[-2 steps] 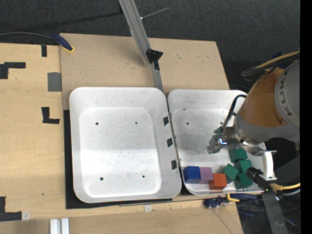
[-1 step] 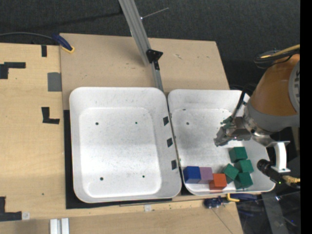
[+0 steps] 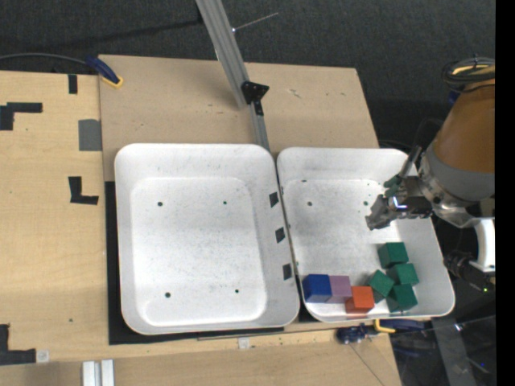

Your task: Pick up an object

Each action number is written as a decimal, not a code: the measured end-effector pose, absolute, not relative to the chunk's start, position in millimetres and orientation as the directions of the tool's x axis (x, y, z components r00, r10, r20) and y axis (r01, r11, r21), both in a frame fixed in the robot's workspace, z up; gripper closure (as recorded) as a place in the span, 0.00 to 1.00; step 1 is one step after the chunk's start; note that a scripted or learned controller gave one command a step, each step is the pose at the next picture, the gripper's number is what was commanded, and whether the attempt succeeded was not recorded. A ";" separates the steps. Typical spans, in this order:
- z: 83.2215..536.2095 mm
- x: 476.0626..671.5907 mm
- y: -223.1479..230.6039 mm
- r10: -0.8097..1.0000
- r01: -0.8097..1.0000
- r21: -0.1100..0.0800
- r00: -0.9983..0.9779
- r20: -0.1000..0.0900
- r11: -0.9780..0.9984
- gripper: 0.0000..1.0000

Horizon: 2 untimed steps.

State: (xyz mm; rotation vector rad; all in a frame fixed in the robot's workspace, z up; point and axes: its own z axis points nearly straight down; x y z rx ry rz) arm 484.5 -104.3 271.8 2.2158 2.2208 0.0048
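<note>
A: We had a pale wooden bench on dark carpet, with two white bins side by side on it. The left bin held no blocks that we could see; the right bin carried all of them.

B: And the blocks sat huddled along the near edge of that right bin, toward its right corner. We counted a blue block touching a purple block, then an orange block just beside those, and a cluster of green blocks stacked close together to the right.

A: We guessed they had slid there because the bin floor slopes at its rim, so loose pieces gather in the corner.

B: The gripper hung over the right bin, above and a little to the left of the green blocks, apart from all of them. Its arm came in from the right, the orange band just behind the wrist.

A: Could we tell how the jaws stood?

B: No. They looked dark and blurred against the white floor, so we couldn't tell whether they were apart or together. Nothing showed between them.

A: Then we judged the pick not yet made, and the nearest candidate was the topmost green block.
</note>
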 end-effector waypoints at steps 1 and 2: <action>253.9 486.2 -54.8 1.000 1.000 -0.002 -0.005 0.001 0.005 1.00; 242.4 493.6 -1.4 1.000 1.000 -0.003 -0.002 0.000 0.002 1.00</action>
